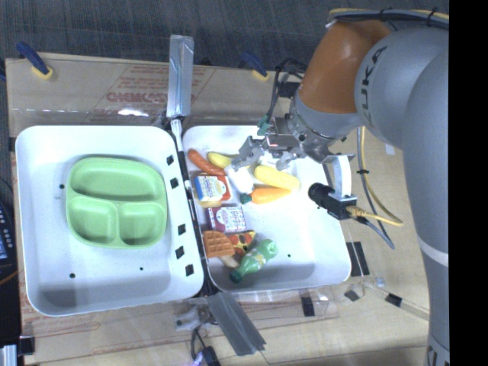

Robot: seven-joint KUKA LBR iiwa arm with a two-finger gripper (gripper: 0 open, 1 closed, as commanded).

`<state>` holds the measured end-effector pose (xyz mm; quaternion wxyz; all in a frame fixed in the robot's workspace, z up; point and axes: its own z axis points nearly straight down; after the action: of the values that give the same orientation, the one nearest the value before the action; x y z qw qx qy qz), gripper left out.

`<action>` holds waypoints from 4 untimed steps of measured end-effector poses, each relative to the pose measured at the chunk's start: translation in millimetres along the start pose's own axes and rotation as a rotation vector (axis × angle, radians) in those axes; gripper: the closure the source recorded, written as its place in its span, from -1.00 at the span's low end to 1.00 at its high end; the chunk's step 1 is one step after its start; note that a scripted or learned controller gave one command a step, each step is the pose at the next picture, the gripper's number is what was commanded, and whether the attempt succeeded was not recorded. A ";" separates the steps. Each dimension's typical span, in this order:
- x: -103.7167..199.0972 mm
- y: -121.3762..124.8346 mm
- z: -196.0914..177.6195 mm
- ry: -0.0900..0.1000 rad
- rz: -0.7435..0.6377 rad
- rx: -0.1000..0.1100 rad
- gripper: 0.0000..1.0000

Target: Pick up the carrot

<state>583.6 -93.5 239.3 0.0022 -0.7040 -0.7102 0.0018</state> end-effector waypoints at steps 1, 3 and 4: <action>-90.2 0.6 2.5 -0.002 -0.034 -0.003 -1.00; -116.2 -27.5 144.7 -0.003 -0.258 -0.010 -1.00; -115.8 -28.7 137.1 -0.001 -0.262 -0.004 1.00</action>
<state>555.1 -209.5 102.2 0.0003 -0.6050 -0.7962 0.0004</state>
